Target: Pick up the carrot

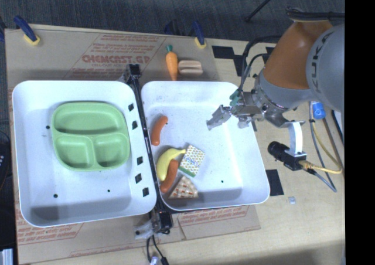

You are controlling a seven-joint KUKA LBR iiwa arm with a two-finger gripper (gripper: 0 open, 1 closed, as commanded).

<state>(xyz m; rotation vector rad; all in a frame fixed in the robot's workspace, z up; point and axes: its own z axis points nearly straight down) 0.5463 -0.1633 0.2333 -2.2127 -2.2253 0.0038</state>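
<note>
The carrot (170, 64), orange with a green top, lies on the cardboard just behind the right bin's (246, 167) back rim, outside both bins. My gripper (218, 116) hovers over the right half of the right bin, pointing left, well to the right of the carrot and nearer the front. It looks open, with nothing between its fingers.
A small bun-like toy (190, 68) lies right beside the carrot. The right bin holds an orange sausage (158, 129), a banana (166, 159), a second reddish sausage (170, 175), a patterned block (193, 160) and a waffle-like wedge (184, 188). A green divided plate (91, 135) sits in the left bin.
</note>
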